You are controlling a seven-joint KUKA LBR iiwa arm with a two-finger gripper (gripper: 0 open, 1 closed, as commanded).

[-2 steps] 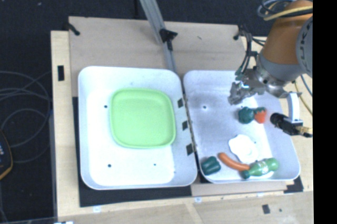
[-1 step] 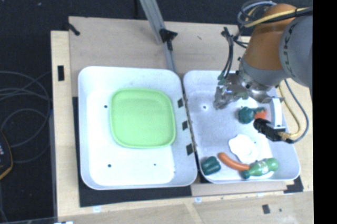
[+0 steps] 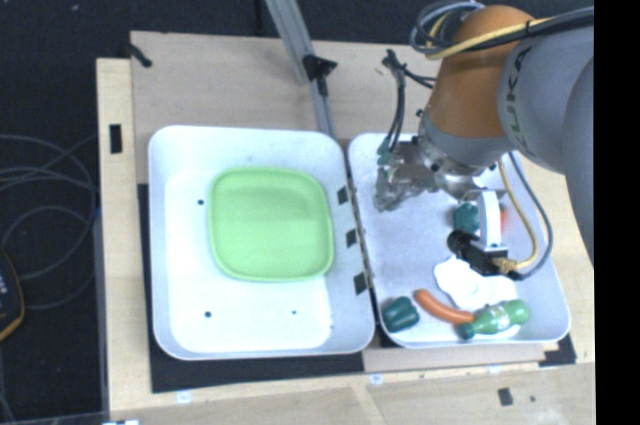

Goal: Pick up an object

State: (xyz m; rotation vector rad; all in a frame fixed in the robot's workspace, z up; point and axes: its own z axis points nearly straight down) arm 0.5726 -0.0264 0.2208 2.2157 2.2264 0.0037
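One hand (image 3: 392,191) hovers over the right bin (image 3: 400,253).

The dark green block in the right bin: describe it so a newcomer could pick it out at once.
Start at the right white bin, the one under the arm. Follow its near edge to the corner beside the left bin; the dark green block lies there. The orange carrot-like piece next to it is long and thin, whereas the block is squat and dark.

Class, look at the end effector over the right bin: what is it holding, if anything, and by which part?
Nothing visible. The end effector hangs over bare floor of the right bin, with no object seen in it; the carrot lies apart, near the front.
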